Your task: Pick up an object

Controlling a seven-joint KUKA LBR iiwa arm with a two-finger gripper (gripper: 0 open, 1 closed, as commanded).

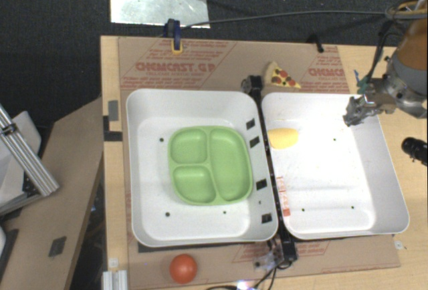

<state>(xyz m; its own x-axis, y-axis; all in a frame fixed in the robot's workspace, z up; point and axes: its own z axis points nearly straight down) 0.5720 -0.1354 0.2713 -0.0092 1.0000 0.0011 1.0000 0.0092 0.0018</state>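
Note:
A yellow lemon-shaped object (283, 138) lies in the right white bin (348, 212), near its left wall. A green divided plate (209, 164) sits in the middle of the left white bin (150, 115). My gripper (359, 110) hangs over the far right corner of the right bin, well to the right of the yellow object. Nothing shows between its fingers.
A toy pizza slice (281, 76) lies on the board behind the bins. An orange-red ball (183, 268) rests on the board in front of the left bin. A blue clamp (174, 33) holds the board's far edge. Black clips join the bins along their shared wall.

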